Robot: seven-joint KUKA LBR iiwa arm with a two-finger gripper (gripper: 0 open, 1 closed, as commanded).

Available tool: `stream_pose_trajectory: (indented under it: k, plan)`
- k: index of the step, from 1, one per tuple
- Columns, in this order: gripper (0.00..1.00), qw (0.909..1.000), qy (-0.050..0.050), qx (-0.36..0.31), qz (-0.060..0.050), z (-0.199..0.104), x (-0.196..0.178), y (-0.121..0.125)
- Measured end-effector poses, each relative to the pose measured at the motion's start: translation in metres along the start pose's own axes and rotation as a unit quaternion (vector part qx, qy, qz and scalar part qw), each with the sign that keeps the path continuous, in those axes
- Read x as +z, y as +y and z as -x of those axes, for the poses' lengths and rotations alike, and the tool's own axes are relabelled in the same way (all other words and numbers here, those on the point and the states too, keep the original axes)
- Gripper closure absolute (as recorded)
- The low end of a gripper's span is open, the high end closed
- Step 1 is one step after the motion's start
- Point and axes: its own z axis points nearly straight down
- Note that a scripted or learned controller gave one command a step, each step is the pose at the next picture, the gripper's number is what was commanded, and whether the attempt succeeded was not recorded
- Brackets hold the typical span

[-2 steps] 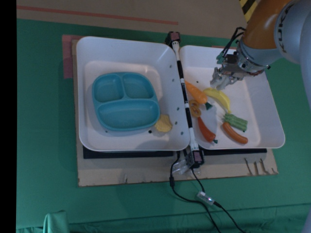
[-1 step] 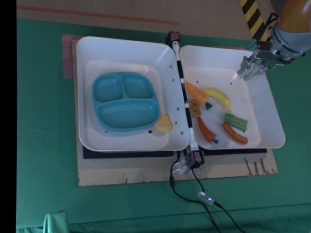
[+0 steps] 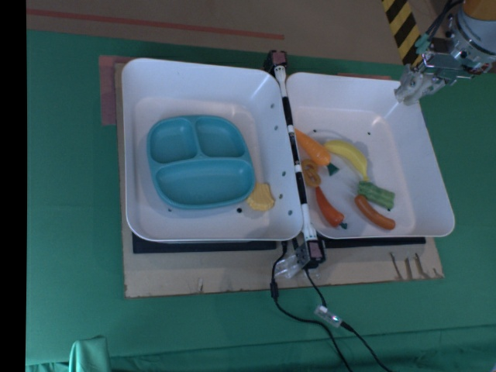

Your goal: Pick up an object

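My gripper [image 3: 410,91] hangs over the far right corner of the right bin [image 3: 422,142], apart from every object, with nothing seen in it. In that bin lie an orange carrot [image 3: 314,148], a yellow banana [image 3: 348,156], a small orange piece [image 3: 311,173], a red pepper [image 3: 329,209], a green vegetable [image 3: 376,194] and a reddish sausage [image 3: 375,213]. They sit in the bin's left and middle parts, well below and to the left of the gripper.
The left bin [image 3: 155,80] holds a teal divided plate [image 3: 201,161] and a small yellow piece [image 3: 261,198] by its near right corner. A rod with clamps [image 3: 293,149] runs between the bins. A black cable [image 3: 310,304] trails over the green mat in front.
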Motion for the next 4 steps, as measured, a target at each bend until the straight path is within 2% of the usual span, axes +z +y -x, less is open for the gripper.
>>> stream_pose_trajectory:
  k: [1,2,3,4]
  plan:
    - [1.00,1.0000,0.001,0.000,-0.001,-0.016,-0.010,-0.070]
    - [1.00,1.0000,0.000,0.001,-0.002,0.001,0.014,-0.099]
    - [1.00,1.0000,0.001,0.000,-0.001,0.000,-0.015,-0.157]
    - [1.00,1.0000,0.001,0.000,-0.001,-0.022,-0.014,-0.161]
